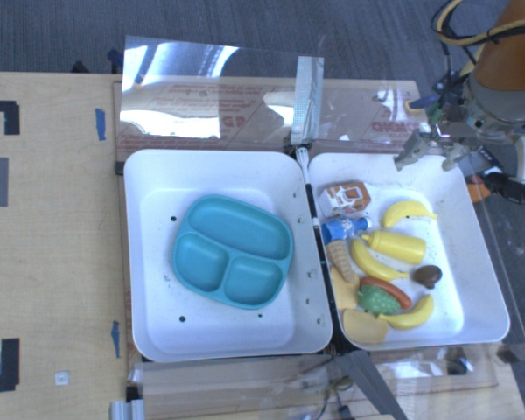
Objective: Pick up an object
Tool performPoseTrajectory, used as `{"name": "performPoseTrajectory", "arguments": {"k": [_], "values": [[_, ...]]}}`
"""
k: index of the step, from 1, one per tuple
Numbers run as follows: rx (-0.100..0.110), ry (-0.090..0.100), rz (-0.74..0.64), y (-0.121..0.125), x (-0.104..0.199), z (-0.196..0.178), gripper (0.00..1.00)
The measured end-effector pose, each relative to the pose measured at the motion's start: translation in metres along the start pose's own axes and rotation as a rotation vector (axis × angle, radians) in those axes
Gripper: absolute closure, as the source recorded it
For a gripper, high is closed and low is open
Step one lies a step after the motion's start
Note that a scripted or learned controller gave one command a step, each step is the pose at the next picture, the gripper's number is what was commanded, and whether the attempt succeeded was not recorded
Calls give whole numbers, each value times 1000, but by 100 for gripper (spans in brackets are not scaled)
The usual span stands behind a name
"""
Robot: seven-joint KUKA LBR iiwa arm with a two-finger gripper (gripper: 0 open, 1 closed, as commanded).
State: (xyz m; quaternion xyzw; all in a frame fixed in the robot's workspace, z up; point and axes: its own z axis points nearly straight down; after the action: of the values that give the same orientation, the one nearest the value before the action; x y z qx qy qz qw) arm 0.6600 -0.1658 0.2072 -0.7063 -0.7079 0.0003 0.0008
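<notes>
1. At the upper right of the frame, the arm is grey with a broad orange band above the wrist.
2. Black and yellow cables loop beside it.
3. The gripper looks like pale grey metal, though it is blurred.

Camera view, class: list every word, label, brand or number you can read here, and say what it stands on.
None can be read.
Clear panel behind the bins: red lettering, too blurred.
Small brown-and-white carton: print too small.
Blue bottle: white label, unreadable.
</notes>
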Motion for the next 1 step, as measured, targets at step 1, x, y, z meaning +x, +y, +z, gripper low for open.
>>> {"name": "performPoseTrajectory", "arguments": {"k": [1], "values": [[5, 1, 159, 6, 45, 65, 0]]}}
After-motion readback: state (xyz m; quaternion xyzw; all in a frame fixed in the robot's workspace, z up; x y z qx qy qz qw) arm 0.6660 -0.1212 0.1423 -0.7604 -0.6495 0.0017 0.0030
